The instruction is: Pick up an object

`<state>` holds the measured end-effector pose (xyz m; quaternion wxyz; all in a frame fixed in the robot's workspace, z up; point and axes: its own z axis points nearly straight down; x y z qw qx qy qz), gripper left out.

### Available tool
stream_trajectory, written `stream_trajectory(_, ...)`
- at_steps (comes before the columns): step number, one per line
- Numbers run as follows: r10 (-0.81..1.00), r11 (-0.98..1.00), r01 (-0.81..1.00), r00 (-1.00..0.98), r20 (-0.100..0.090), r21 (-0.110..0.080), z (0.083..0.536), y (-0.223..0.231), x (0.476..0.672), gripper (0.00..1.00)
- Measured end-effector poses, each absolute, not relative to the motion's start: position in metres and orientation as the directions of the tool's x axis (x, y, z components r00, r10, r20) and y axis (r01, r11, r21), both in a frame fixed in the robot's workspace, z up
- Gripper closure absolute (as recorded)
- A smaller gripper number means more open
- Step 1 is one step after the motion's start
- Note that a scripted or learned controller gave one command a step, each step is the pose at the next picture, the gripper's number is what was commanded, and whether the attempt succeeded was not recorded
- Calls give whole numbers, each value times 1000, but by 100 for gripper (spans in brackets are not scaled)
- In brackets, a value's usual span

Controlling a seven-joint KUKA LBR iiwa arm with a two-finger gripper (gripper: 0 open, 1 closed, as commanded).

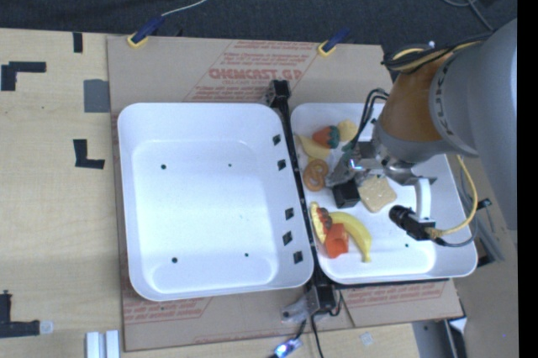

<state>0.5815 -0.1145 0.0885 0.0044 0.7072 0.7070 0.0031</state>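
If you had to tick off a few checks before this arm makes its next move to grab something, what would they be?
1. Objects to pick lie in the right white bin: ok, including a yellow banana and a tan cracker-like square.
2. Gripper is over that bin: ok.
3. A thing held in the gripper: cannot tell.
4. Gripper's own state: cannot tell, the wrist hides it.
5. Yellow cable near the wrist stays clear of the items: ok.
6. Banana lies apart from the gripper: ok.

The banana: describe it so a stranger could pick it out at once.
Look in the right bin, the one the arm reaches into. Near its front edge lies the banana, long, curved and plain yellow. Just to its left is a red piece, blocky rather than curved.
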Motion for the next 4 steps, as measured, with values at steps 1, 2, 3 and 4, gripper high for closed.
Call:
stream_trajectory(1, 1000, 10, 1000, -10, 3, 8, 191, -23, 576, 100)
stream_trajectory(2, 1000, 5, 1000, -5, 0, 6, 186, -6, 672, 100)
stream_trajectory(3, 1000, 10, 1000, -10, 3, -1, 184, 87, 667, 100)
stream_trajectory(4, 1000, 11, 1000, -11, 4, 0, 210, 173, 638, 100)
